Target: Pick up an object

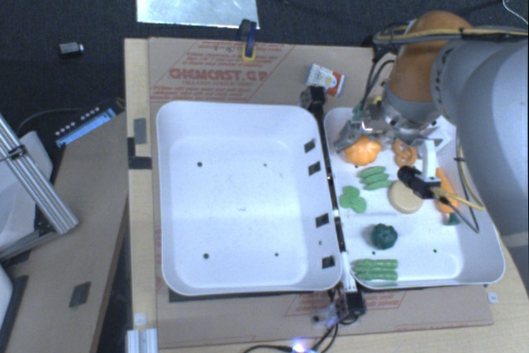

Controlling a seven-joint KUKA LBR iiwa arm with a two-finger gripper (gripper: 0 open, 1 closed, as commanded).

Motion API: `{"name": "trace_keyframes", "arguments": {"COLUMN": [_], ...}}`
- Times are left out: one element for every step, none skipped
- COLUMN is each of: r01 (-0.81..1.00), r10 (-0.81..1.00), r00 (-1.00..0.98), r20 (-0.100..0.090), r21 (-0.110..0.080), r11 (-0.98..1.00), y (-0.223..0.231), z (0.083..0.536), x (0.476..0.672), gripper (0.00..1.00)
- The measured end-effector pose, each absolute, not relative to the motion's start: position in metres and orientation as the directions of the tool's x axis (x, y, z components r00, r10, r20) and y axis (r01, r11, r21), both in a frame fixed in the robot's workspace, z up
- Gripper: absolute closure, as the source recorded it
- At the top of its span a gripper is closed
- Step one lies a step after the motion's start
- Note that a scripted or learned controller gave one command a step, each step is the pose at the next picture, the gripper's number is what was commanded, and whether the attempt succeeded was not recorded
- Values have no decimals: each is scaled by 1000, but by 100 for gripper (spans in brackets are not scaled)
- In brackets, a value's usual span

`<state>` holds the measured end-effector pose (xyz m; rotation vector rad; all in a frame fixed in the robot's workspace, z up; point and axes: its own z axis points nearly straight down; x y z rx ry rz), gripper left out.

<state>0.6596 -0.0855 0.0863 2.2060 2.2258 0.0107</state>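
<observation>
The right bin holds several small toy foods. An orange fruit lies near its back left corner. A light green pod, a green leaf piece, a dark green broccoli and a ribbed green pod run down the bin's left side. A tan disc and a carrot lie further right. My gripper hangs low over the back of this bin, right beside the orange fruit, with a small orange piece just under it. The wrist hides what lies between its tips.
The left bin stands beside the right one, with black clips along the shared rim. A small white and orange packet lies behind the bins on the cardboard. The bulky grey arm covers the right bin's back right corner.
</observation>
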Motion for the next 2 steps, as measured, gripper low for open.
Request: {"name": "trace_keyframes", "arguments": {"r01": [1000, 1000], "r10": [1000, 1000], "r00": [-5, -11], "r20": [0, 2], "r21": [5, 8], "r11": [5, 11], "y": [-87, -6], "z": [96, 190], "x": [656, 651], "gripper": [100, 100]}}
